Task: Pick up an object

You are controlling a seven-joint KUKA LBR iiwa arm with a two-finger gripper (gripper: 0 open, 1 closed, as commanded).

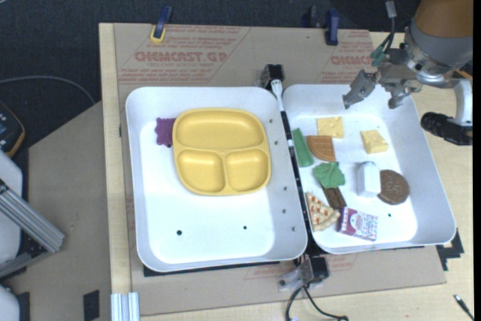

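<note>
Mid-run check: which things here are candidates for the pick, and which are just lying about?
In play:
end effector, open, above the right bin
cheese pieces
brown cookie
pizza slice
green leaf
white block
snack packet

Lying about:
left bin
yellow divided tray
purple item beside the tray
blue clamps
</note>
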